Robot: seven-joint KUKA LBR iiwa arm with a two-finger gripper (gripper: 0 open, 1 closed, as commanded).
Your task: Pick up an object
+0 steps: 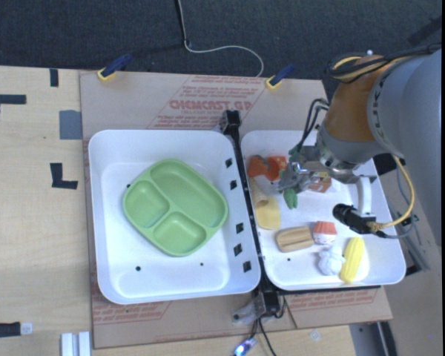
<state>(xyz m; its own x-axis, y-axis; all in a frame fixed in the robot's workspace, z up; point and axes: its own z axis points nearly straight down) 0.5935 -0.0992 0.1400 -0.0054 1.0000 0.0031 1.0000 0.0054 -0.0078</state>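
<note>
Pincer [291,176] low in the right bin [386,273], spread or closed impossible to tell, right over a green toy [290,197] beside the orange toy [258,167], bread roll [294,237] lying crosswise further toward the desk's front.

The arm [400,87] is bulky grey with an orange band [350,110]; yellow and black cables [400,199] loop beside its metallic gripper [293,178].

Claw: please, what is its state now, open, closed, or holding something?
Claw: low in the right bin, over the toy food; open or closed cannot be told.
</note>
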